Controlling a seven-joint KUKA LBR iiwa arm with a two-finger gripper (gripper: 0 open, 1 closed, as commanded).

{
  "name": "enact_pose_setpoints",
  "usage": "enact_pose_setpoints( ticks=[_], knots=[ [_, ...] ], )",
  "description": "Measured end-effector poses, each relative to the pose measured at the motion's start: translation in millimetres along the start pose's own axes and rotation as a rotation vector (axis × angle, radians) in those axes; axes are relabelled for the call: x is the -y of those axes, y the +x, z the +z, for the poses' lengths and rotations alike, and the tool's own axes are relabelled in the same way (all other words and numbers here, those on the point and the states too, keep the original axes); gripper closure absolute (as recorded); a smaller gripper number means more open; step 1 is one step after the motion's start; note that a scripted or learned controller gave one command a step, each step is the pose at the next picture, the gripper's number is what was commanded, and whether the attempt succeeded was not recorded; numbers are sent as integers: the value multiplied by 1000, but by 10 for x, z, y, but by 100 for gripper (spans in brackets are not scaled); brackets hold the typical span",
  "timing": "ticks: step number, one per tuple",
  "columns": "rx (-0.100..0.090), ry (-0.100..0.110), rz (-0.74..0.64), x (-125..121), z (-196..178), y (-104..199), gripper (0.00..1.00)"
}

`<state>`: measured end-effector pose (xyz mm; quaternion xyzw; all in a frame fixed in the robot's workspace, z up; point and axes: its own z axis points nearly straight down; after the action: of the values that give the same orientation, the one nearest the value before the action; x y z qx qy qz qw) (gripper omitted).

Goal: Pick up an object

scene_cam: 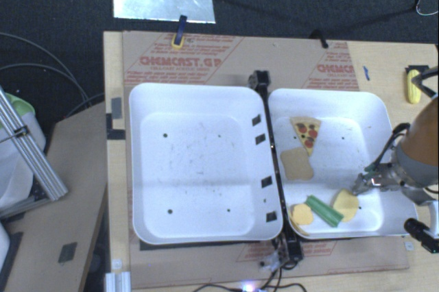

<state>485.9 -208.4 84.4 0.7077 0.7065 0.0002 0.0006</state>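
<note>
Your candidates all sit in the right bin (374, 105): a pizza slice (306, 131) with red dots near the top left of it, a tan bread-like slab (296, 164) just below that, and along the bottom edge a small yellow piece (302, 214), a green stick (324, 210) lying at a slant, and a pale yellow wedge (346, 205) touching the stick's right end. The gripper (361, 185) is just up and right of that wedge, near it, low over the bin floor, coming in from the right under the grey arm (417, 160). You can't tell whether it's spread or closed; the tip is too small and blurred, and nothing visibly sits between it. The left bin (199, 160) lies alongside, sharing the black hinge strip (269, 160). Both rest on the cardboard-covered worktop (219, 57), with a yellow clip (179, 37) at its top edge and another yellow item (413, 86) at the right.
</note>
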Motion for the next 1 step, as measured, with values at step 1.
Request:
enact_pose_setpoints(
  ticks=[1],
  knots=[
    [-1, -2, -8, -193, 0, 313, 100]
  ],
)
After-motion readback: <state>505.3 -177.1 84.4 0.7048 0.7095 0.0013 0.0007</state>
